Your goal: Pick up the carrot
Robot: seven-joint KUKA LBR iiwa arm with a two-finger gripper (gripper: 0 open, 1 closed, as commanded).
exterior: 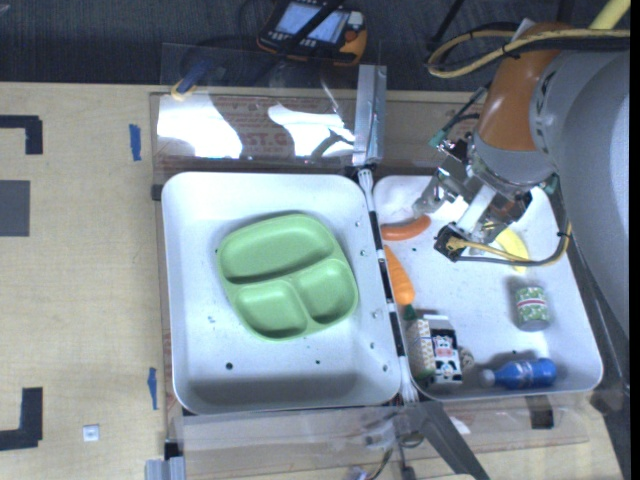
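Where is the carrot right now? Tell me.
The carrot lies in the right bin, along its left wall, between the sausage toward the back and the box toward the front.

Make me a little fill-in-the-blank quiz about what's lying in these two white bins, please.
The divided tray in the left-hand bin is coloured ___. The orange vegetable lying in the right-hand bin, along the wall between the two bins, is a ___. The bottle in that same bin is coloured ___.
Missing words: green; carrot; blue.
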